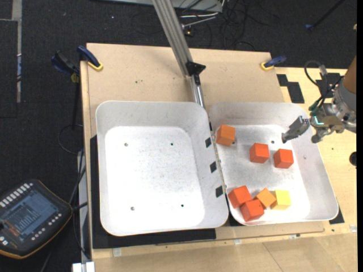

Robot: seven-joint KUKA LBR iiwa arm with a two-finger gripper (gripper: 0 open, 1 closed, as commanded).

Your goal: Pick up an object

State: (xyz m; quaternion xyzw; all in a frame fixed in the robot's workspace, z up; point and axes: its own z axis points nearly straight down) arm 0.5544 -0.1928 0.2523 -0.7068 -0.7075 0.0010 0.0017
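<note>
Blocks: seven small blocks lie in the right bin (317, 169), none of them between my fingers
My gripper (307, 130): it hangs over the far right part of the right bin, near that bin's right rim; my two fingers are spread apart with nothing between them, one finger (295, 130) pointing down-left toward the bin floor
Nearest block: a red block (283, 158) sits just below and left of my fingertip, apart from it, in the right half of the bin
Next block: a red-orange block (259, 152) lies just left of that one, not touching it, about mid-bin
Far block: an orange block (226, 135) rests close to the bin's left rim, toward its far left corner
Near cluster: along the bin's near edge a red block (239, 195) and another red block (252, 209) sit touching each other near the near left corner; an orange block (266, 197) lies just beside them and a yellow block (282, 198) touches its right side
Left bin (113, 118): stands beside the right bin, their rims meeting along the middle of the bench (142, 72)
Bench corners: blue and yellow clamps (89, 58) grip the far left corner, another clamp (273, 63) the far right
Off the bench: a handheld control pendant (28, 217) lies on the dark floor at the near left
</note>
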